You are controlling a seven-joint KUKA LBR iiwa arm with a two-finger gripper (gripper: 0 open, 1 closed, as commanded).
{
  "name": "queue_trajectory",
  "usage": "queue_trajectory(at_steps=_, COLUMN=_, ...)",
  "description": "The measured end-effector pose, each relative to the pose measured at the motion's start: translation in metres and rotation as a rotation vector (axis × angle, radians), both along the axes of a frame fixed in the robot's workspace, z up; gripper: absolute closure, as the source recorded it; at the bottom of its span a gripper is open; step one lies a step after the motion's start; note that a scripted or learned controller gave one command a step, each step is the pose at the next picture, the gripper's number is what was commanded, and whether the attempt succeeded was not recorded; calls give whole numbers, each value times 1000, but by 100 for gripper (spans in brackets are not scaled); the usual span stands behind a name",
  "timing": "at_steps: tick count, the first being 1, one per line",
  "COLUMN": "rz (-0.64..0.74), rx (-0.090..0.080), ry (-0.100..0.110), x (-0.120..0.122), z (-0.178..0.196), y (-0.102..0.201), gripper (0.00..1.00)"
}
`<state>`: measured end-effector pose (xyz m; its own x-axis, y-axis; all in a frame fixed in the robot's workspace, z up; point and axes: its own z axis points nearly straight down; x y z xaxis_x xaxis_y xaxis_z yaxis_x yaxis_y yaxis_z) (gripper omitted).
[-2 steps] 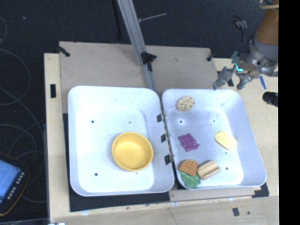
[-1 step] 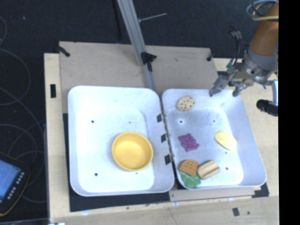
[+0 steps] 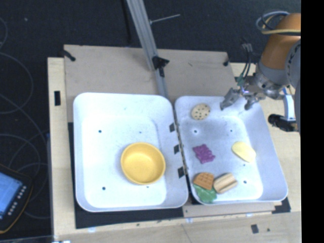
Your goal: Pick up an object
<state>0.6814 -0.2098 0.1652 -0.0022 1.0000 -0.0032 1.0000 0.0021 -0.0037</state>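
The objects to be picked lay in the right bin [image 3: 263,184], none of them held. A round cookie with dark chips [image 3: 200,111] sat near the bin's far left corner. A purple, knobbly piece [image 3: 203,153] lay towards the middle, close to the left wall. A pale yellow wedge [image 3: 243,151] rested nearer the right wall, well apart from the purple piece. Along the near edge three things crowded together — a brown waffle-like square [image 3: 204,179], a tan bread roll [image 3: 225,182] just to its right and touching it, and a green leafy piece [image 3: 206,195] partly under both.

The tool [image 3: 237,101] hung over the far right corner of that bin, its two fingers spread apart with nothing between them. It was near the cookie but clear of it, and well apart from the cluster at the near edge. Above it the grey arm [image 3: 277,54] with its orange band came in from the right.

The left bin [image 3: 101,115] stood beside the right one, their inner walls touching, and held a yellow bowl [image 3: 143,163] upright near its near-right part. Both bins sat on the pale worktop [image 3: 106,65]. A grey metal pole [image 3: 144,29] slanted down to the gap between the bins — its foot at their far edge.
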Motion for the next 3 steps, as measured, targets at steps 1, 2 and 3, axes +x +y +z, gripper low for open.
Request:
queue_trajectory(at_steps=1, rz=-2, rx=0, ry=1, x=0, z=-54, y=-12, gripper=0)
queue_trajectory(at_steps=2, rz=2, rx=-6, ry=-8, x=2, z=-38, y=-13, gripper=100)
queue_trajectory(at_steps=3, rz=-3, rx=1, ry=-12, x=-2, z=26, y=-14, gripper=100)
